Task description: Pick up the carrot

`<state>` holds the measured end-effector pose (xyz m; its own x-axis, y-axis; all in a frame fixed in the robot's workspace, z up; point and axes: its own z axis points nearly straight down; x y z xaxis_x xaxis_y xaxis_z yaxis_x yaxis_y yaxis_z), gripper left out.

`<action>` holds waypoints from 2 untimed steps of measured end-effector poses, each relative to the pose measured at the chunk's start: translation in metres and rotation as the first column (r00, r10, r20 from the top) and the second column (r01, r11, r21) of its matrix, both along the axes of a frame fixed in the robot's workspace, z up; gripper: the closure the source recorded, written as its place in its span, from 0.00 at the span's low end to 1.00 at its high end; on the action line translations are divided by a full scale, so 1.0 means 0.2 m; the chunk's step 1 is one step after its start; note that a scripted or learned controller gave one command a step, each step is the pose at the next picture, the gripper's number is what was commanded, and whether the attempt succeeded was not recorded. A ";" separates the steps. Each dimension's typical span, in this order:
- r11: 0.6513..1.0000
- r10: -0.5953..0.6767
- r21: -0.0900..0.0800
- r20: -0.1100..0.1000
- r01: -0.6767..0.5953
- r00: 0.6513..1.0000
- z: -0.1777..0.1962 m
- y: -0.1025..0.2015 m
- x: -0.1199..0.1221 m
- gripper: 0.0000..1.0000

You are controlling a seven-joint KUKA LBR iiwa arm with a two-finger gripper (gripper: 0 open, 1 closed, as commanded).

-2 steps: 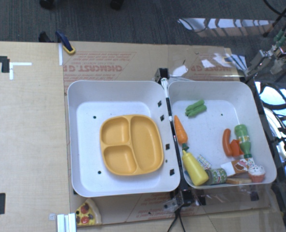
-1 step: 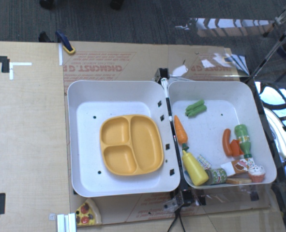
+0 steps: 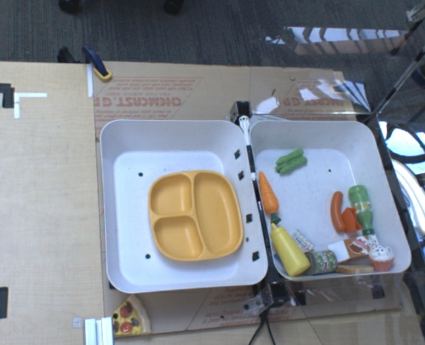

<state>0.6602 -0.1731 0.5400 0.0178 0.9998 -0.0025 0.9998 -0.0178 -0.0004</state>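
Note:
The carrot point(image 3: 268, 193) is small and orange and lies along the left wall of the right bin point(image 3: 370, 146), pointing up and down in the camera view. Just below it a yellow mustard bottle point(image 3: 289, 250) lies at a slant, nearly touching the carrot's lower end.
The left bin point(image 3: 119, 192) holds a yellow divided plate point(image 3: 195, 214). The right bin also has green pea pods point(image 3: 291, 161), a red sausage point(image 3: 336, 211), a green bottle point(image 3: 360, 205) and several toy foods at the front right point(image 3: 356, 254). A pizza toy point(image 3: 128, 319) lies on the bench in front.

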 end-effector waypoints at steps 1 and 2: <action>1.000 0.005 -0.002 0.000 -0.005 1.000 0.04 0.01 0.01 1.00; 1.000 0.005 -0.002 0.000 -0.005 1.000 0.04 0.01 0.01 0.00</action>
<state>0.6621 -0.1716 0.5477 0.0132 0.9999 -0.0045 0.9999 -0.0132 -0.0006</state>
